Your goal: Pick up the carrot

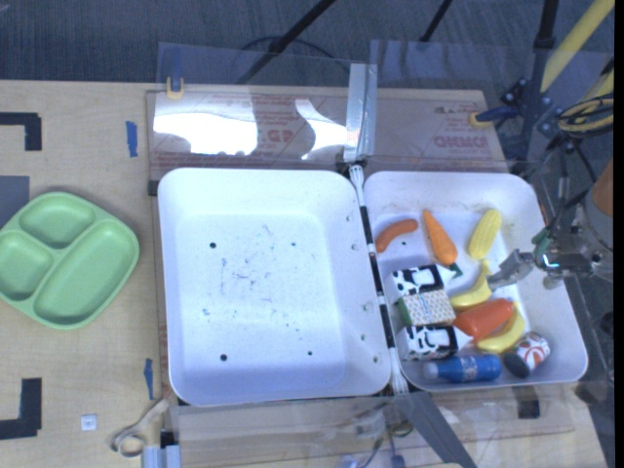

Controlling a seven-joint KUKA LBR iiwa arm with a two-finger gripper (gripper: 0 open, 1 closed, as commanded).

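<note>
In the right bin, carrot among toys, hand blurred, grip state unclear

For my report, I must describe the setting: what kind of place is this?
Probably a robotics lab test bench, not a kitchen: two white bins sit on a plywood bench, toy foods such as a carrot fill the right bin, and tripod legs stand behind.

Carrot in the right bin

An orange carrot is laid flat, slanted, in the bin's upper part.
</note>
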